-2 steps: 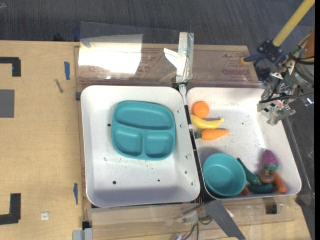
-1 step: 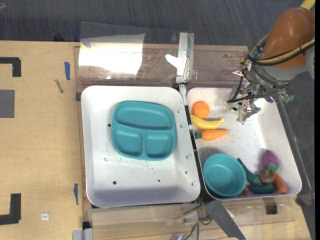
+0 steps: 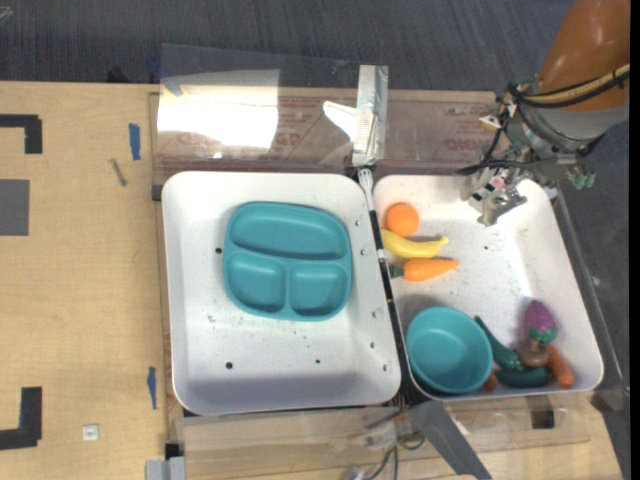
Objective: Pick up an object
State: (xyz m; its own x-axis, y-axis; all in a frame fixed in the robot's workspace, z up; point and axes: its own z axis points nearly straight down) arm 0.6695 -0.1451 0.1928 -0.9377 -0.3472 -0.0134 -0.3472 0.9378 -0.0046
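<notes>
**Gripper above the right bin's far edge**

The gripper (image 3: 497, 196) hangs over the far right part of the right bin (image 3: 520, 258); whether it is spread or pressed together cannot be told. An orange ball (image 3: 402, 218), banana (image 3: 412, 245) and carrot (image 3: 428, 268) lie by the bin's left wall. A teal bowl (image 3: 447, 349) sits at its near edge, beside purple grapes (image 3: 539, 318). The left bin (image 3: 190, 298) holds a teal divided plate (image 3: 288, 260).

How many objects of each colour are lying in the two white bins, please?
Teal: 3, divided plastic plate, round bowl, dark utensil
Orange: 3, round fruit, carrot, small piece
Yellow: 1, banana
Purple: 1, grape bunch
Total: 8
</notes>
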